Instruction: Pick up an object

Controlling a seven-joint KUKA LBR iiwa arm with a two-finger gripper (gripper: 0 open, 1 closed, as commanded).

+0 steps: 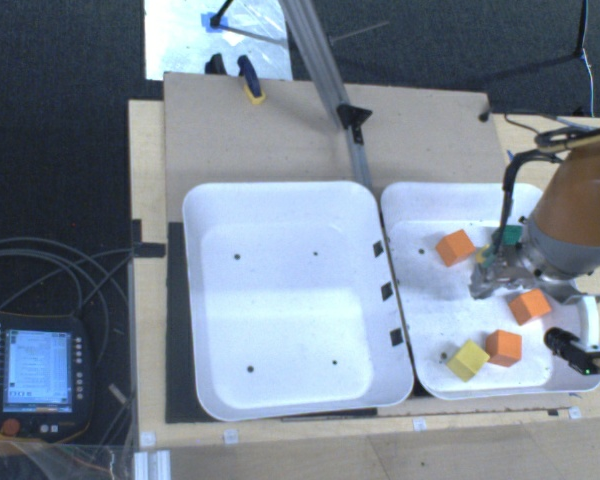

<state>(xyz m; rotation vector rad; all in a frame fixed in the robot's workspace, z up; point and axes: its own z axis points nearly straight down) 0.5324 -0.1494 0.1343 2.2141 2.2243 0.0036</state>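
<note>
Four blocks lie in the right bin point(420, 203), and that bin is the landmark for everything here. An orange block point(456, 247) sits in its upper middle, tilted on the white floor. A second orange block point(529, 306) lies further toward the bin's right side, just beside the claw point(486, 280). A third orange block point(503, 347) rests near the bin's lower edge, touching or almost touching a yellow block point(469, 360) on its left.

The claw hangs low over the middle of the right bin, between the upper orange block and the one on the right, its metal tip close to the bin floor. Whether it is wide or narrow I cannot tell, and no block is seen gripped in it. The arm point(578, 203), with its orange band, comes in over the bin's right rim.

Left of the right bin, the left bin point(205, 213) sits edge to edge with it on the worktop point(420, 133). Well to the left of both bins, off the worktop, lies a control pendant point(35, 373) with a lit screen
</note>
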